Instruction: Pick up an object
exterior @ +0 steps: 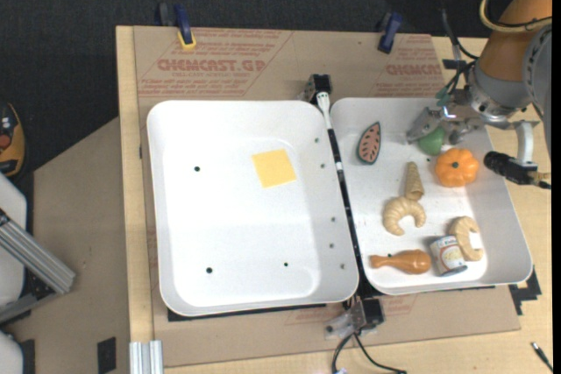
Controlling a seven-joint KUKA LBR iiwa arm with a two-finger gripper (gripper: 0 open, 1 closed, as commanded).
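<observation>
Left bin (pixel 166 188) holds 1 yellow square (pixel 274 167); right bin (pixel 517 250) has 8 items incl. pumpkin (pixel 457 168). Gripper (pixel 436 129) sits over a green object (pixel 430 141) at far edge; grip state can't be told.

One fixed camera looks down at a slant on the table (pixel 263 57) and both bins, from some height.
</observation>
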